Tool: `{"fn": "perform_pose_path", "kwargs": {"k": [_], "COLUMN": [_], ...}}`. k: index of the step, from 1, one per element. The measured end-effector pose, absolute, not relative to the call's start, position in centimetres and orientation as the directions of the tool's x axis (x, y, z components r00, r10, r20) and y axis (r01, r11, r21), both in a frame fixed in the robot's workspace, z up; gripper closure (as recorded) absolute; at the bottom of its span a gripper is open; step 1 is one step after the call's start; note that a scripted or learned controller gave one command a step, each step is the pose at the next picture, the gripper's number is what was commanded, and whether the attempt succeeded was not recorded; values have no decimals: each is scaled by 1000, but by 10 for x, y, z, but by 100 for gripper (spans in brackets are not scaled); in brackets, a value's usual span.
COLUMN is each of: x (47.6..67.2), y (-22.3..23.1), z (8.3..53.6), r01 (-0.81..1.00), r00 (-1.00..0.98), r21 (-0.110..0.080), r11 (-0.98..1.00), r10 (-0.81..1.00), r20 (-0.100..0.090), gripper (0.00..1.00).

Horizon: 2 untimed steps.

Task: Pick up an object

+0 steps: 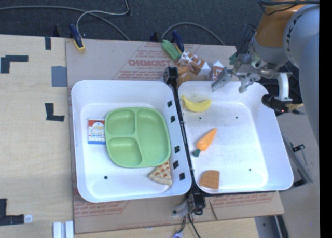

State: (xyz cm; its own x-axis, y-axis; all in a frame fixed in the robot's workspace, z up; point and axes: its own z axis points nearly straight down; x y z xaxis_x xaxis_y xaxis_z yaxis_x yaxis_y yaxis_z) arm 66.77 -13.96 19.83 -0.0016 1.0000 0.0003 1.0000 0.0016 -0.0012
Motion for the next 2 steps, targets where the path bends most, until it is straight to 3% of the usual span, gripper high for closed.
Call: {"fn": "perform_pose_path", "kwargs": {"k": [1, 2], "x": [636, 555], "y": [-104, -104], "z": [86, 87], "r01": [1000, 1000], "r00": [-2, 0], "r21": [1, 0], "r11": [2, 0], "r10": [1000, 1000], "r20": [0, 0], "gripper": [0, 0]}}
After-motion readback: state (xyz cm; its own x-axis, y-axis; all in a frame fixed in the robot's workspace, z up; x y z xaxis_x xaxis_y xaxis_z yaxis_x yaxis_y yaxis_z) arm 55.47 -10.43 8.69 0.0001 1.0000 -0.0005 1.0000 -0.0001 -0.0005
